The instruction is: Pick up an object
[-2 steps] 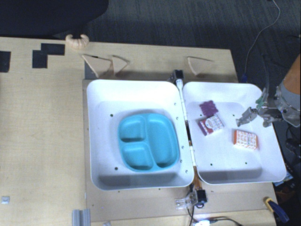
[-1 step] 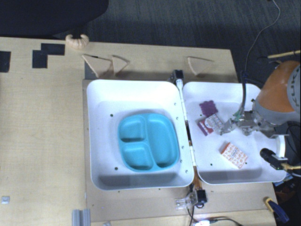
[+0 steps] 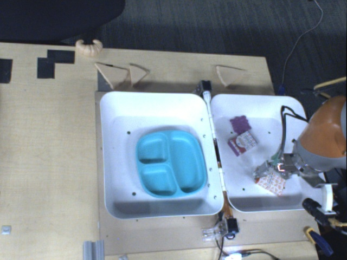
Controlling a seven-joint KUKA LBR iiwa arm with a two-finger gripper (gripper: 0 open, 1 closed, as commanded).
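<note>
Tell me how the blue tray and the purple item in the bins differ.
The blue tray lies in the left bin; the purple item lies in the right bin. The tray is far larger. The tray is light blue with three compartments; the purple item is a plain dark block. Both rest on the bin floor, away from the gripper.

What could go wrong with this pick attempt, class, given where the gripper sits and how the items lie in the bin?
1. The gripper is low over the patterned packet, which lies flat, so the fingers may slide off it.
2. That packet is close to the right bin's front wall, so the arm might strike it.
</note>
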